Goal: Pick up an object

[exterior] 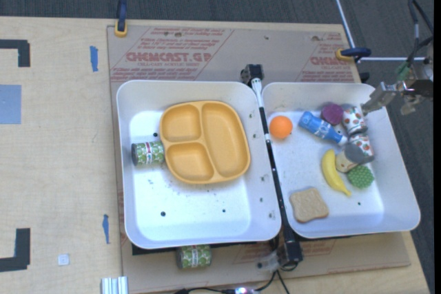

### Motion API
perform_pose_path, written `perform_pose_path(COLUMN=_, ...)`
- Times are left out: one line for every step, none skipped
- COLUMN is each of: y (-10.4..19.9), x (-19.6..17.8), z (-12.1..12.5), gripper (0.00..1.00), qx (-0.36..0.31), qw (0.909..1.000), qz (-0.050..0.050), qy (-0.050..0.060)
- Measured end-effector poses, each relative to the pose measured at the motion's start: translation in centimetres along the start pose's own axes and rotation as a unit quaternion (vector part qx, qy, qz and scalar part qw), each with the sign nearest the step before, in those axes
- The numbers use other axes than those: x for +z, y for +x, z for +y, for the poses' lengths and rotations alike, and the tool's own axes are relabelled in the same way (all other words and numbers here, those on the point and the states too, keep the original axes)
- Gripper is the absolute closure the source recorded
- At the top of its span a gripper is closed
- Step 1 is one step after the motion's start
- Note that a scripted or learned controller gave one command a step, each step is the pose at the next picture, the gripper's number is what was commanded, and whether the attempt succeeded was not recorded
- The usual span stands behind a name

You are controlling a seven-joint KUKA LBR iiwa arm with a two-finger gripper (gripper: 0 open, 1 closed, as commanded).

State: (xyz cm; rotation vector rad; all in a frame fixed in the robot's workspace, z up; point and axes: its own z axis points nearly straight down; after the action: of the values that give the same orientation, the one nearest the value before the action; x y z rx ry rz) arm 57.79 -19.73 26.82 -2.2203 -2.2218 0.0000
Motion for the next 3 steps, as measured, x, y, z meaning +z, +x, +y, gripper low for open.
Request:
perform_pose_path(y=-0.1, x=11.5, z=4.4, gripper=0.0, qx=0.0, qw=1.0, qz=0.0, qy=0.001)
perform_pose_path(y=2.0, x=15.0, z=5.2, gripper=0.0, qx=0.0, qw=0.9999, qz=-0.005, qy=-0.012)
perform_pose_path(y=3.5, x=16.0, z=4.2, gripper=0.0, qx=-0.001, qw=1.0, qz=0.001, qy=-0.009)
